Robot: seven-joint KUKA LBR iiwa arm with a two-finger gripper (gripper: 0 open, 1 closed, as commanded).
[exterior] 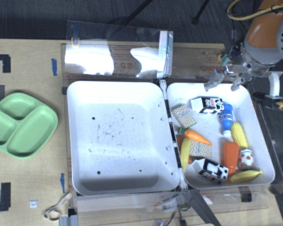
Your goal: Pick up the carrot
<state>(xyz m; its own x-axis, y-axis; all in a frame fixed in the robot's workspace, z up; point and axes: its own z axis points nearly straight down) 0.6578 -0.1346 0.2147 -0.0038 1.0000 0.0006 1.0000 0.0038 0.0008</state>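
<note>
grey arm (266, 36) at upper right, jaws spread, pointing down-left

carrot (197, 136): orange
corn cob (239, 134): yellow
banana (245, 175): yellow
bottle (226, 115): blue
cow-print cartons (208, 105): black and white patches
divided plate (21, 125): pale green
bins (117, 134): white
arm (266, 32): grey, orange band
bench (26, 67): light wood, blue tape marks

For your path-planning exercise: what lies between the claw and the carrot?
In the camera view, a black-and-white carton and a beige waffle-textured piece lie between the claw and the carrot.
</note>
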